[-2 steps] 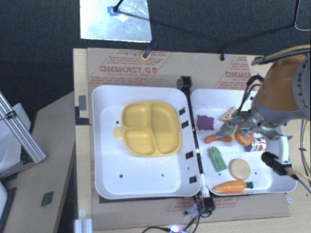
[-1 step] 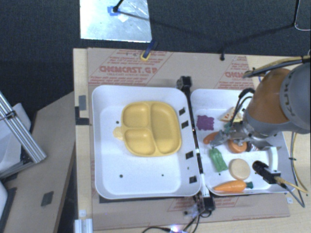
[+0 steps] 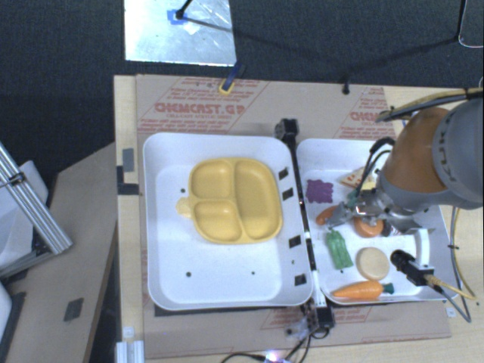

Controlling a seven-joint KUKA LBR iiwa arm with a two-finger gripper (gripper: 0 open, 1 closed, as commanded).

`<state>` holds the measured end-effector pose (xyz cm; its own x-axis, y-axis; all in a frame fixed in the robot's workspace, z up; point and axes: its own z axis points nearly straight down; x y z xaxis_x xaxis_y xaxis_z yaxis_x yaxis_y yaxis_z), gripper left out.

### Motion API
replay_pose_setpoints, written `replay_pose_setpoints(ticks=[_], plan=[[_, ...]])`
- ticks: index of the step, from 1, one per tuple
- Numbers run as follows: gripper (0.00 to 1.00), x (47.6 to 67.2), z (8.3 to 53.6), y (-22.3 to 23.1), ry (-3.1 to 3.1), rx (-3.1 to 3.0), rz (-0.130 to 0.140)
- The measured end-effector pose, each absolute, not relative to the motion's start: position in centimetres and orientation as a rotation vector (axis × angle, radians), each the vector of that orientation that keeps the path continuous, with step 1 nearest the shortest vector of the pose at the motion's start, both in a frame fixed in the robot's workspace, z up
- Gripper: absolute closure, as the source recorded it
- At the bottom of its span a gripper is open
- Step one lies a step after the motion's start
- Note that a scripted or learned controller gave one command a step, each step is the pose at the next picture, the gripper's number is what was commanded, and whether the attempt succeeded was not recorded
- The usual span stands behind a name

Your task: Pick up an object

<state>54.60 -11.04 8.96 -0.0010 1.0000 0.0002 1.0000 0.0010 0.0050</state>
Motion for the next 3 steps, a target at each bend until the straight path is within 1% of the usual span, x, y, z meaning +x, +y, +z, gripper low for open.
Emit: replay_pose_setpoints(ticks=[1, 2, 3], plan=[[1.0, 54.9, 10.2, -11.4, 2.206, 2.207, 0.01], [1.0, 54.8, 16.6, -11.7, 2.221, 2.214, 0.006], [1.0, 55.0, 21.9, -11.7, 2.222, 2.213, 0.006]])
